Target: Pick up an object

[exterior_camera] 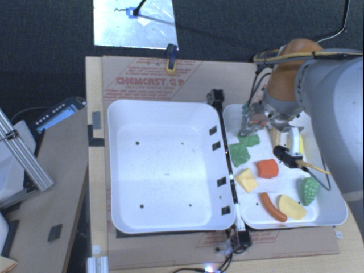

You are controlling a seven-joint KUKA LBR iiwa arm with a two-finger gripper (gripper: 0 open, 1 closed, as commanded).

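Green toy [241,151], orange block [267,168] and sausage [273,207] crowd the claw [246,131], grip seemingly unreadable.

Green leafy toy [243,149] lies flat near right bin's [335,209] left wall.

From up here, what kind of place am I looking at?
Probably a robot test lab, not a kitchen. A grey arm reaches over two white bins on a cardboard-covered bench, and the food looks like plastic toys for grasping practice.
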